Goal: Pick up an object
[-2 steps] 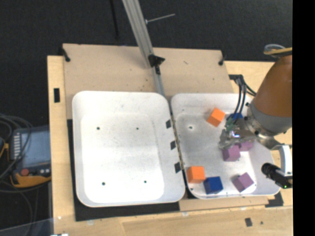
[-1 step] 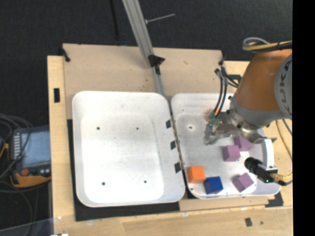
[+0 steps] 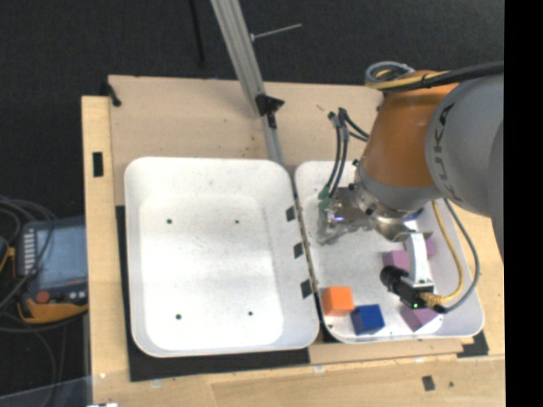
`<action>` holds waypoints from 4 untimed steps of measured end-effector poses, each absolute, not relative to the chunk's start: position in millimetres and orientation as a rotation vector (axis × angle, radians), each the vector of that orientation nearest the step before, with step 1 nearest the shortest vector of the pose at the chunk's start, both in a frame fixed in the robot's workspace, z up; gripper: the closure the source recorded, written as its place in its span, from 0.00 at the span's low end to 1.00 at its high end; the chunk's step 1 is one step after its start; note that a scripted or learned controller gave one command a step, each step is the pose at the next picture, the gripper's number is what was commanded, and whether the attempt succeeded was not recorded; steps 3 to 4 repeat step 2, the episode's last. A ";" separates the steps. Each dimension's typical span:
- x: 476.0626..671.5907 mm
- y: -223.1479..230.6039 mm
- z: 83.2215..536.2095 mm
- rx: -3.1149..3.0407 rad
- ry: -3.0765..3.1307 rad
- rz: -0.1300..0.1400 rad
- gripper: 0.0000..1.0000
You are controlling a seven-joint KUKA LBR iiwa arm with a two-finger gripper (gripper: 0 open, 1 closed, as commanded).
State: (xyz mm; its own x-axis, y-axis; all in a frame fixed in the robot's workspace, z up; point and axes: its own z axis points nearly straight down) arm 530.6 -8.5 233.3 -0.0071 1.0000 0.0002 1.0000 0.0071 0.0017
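The arm (image 3: 424, 142) reached into the right bin (image 3: 475, 320), its gripper (image 3: 333, 223) low near that bin's left wall. An orange block (image 3: 339, 299) and a blue block (image 3: 368, 319) lay touching at the bin's lower left, with purple pieces (image 3: 414, 316) further right.

Arm (image 3: 424, 142) reaches in, tool (image 3: 335, 219) pointing down.

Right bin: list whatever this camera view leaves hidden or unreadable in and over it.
- Gripper: the wrist and cables crowd it; whether it holds anything cannot be told.
- Right bin: the arm covers much of its floor, so anything under it is hidden.
- Purple pieces: partly behind the white and black fitting; shape and count unclear.
- Orange block and blue block: plain to see, but whether they touch is unclear.
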 end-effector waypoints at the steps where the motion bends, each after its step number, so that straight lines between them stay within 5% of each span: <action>1: 534.7 49.0 226.3 2.212 2.229 0.003 1.00; 2: 547.4 96.4 243.6 2.213 2.230 0.004 1.00; 4: 547.4 96.4 243.6 2.213 2.230 0.004 1.00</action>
